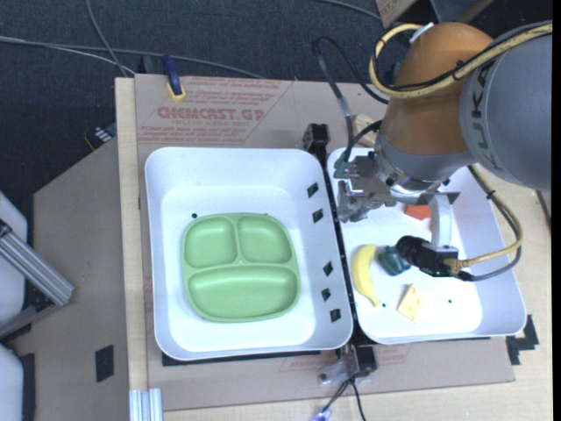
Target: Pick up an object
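My gripper (358, 196) hangs low over the left part of the right bin (491, 310), close to the wall shared with the left bin. A yellow banana (363, 274) lies just in front of it, apart from it. Beside the banana sits a small teal and dark object (396, 258). A pale yellow wedge (409, 303) rests nearer the bin's front. An orange-red piece (419, 210) shows partly from under the wrist. Nothing is visibly held.
The left bin (166, 235) holds a green divided plate (239, 265). The arm's grey body and orange band (434, 68) cover the back of the right bin. A yellow cable (491, 257) loops over that bin's right side.
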`<control>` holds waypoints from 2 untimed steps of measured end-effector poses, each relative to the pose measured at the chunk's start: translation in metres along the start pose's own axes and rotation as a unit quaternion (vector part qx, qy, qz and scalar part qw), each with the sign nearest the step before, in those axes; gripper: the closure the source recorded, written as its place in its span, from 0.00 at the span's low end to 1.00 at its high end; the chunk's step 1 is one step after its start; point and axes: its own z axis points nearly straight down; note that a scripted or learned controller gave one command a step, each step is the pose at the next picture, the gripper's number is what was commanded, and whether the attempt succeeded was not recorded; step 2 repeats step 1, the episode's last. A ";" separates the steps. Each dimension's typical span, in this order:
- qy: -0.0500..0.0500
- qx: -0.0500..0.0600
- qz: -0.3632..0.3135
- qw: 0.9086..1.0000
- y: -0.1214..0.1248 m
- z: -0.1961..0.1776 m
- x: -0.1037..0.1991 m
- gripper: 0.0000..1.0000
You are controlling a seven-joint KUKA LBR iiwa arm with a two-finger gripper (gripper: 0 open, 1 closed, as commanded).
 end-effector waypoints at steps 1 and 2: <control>0.000 -0.001 -0.001 1.000 -0.015 -0.001 0.052 1.00; 0.000 -0.001 -0.001 1.000 -0.015 -0.001 0.052 1.00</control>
